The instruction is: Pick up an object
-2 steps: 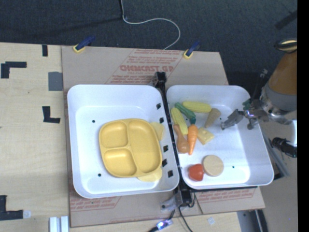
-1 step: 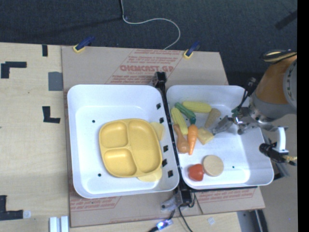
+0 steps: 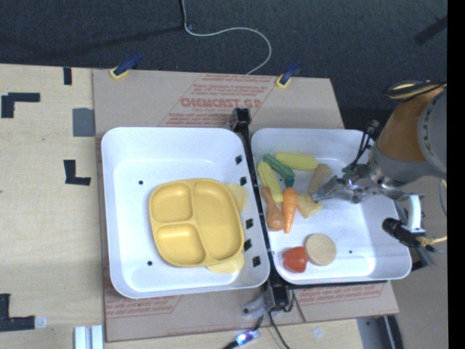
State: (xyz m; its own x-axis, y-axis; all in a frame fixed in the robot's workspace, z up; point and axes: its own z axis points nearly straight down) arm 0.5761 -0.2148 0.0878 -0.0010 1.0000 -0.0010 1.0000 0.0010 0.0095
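Hand (image 3: 325, 189) sits low in the right bin (image 3: 363, 267), metal fingers pointing left at the toy food pile; can't tell if they're spread or pinched, nothing visibly between them. Just beside the tips: pale yellow wedge (image 3: 310, 207), tapered orange carrot (image 3: 289, 208), ribbed yellow corn (image 3: 296, 161), green pod (image 3: 280, 166). Glossy red tomato (image 3: 294, 259) touches a flat beige disc (image 3: 320, 249) near the front wall. Left bin (image 3: 123, 158) holds a smooth yellow three-compartment plastic plate (image 3: 196, 220). Desk (image 3: 43, 195) is light wood.
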